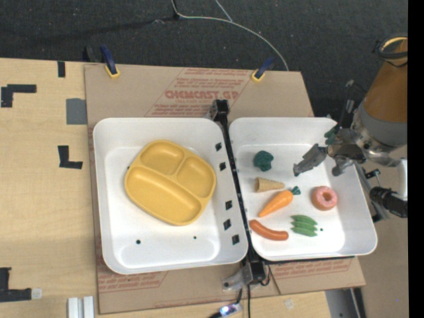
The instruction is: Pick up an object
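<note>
Approach stage: gripper [322,159] is held above the right bin [344,244], fingers spread apart with nothing between them. Doughnut [324,197] is seen just below it, carrot [275,203], cone [267,185] and broccoli [263,159] further left; a descent is judged to be required next. Sausage [268,230] and green pods [304,224] are crowded nearby. Yellow plate [171,181] occupies the left bin [112,244].

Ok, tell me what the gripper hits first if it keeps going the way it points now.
The gripper points down and toward the left of the camera view, over the right bin. Along that line the ice cream cone looks like the first object, with the green broccoli just beside the path. Depth is unclear, so it might meet the bin floor first.
</note>
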Action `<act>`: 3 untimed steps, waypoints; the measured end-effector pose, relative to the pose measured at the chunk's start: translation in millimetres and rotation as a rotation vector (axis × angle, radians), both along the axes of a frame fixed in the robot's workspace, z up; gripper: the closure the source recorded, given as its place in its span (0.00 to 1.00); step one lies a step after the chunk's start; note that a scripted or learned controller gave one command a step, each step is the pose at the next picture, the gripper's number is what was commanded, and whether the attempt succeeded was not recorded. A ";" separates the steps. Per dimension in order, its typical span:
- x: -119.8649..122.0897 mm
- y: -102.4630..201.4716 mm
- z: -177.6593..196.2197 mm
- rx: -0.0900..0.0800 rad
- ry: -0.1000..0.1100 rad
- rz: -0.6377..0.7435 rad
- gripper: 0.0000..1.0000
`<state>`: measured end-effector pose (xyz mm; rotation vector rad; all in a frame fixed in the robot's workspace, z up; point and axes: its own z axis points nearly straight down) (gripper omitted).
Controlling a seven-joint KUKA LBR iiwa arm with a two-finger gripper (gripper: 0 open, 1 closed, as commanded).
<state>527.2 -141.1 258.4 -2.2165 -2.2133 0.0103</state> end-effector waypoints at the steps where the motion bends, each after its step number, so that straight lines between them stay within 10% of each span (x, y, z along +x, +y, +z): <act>1: 1.9 0.2 4.7 -0.002 -0.009 0.003 0.00; 3: 10.2 12.8 -92.8 -0.001 -0.004 0.003 0.00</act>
